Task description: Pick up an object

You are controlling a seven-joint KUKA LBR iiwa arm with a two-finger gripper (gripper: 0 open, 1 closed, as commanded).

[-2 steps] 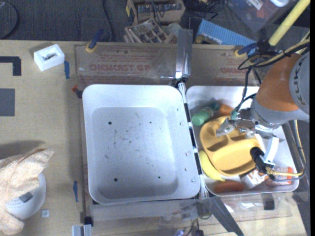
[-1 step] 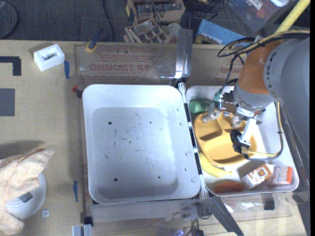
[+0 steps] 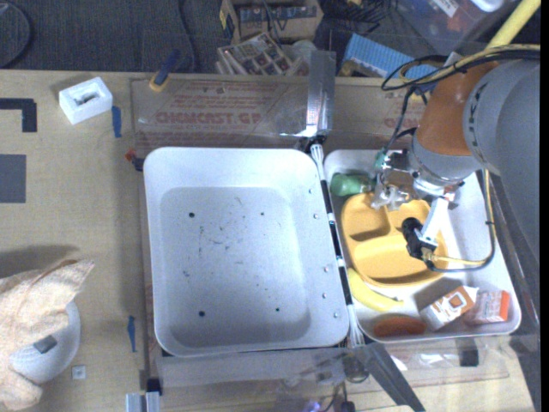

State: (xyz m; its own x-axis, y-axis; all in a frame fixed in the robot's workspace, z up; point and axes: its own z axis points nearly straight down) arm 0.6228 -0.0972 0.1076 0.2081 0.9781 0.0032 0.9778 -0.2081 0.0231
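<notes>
My gripper [image 3: 386, 194] reaches down into the right bin [image 3: 500, 269] from the right. It hangs over the top edge of a yellow plastic tray-like object [image 3: 382, 243] that fills the bin's middle. A green item [image 3: 347, 184] lies just left of the gripper at the bin's top-left corner. A yellow banana-shaped piece [image 3: 369, 293] curves along the tray's lower edge. A red-orange item [image 3: 396, 324], a white and orange small box [image 3: 448, 304] and a reddish packet [image 3: 493, 305] lie along the bin's near edge.
The left bin [image 3: 240, 247] holds only small specks. A cardboard sheet [image 3: 214, 110] lies behind the bins. A white box [image 3: 86, 99] sits at far left, and a cloth [image 3: 39, 303] lies at lower left. Black cables [image 3: 489, 230] trail beside the arm.
</notes>
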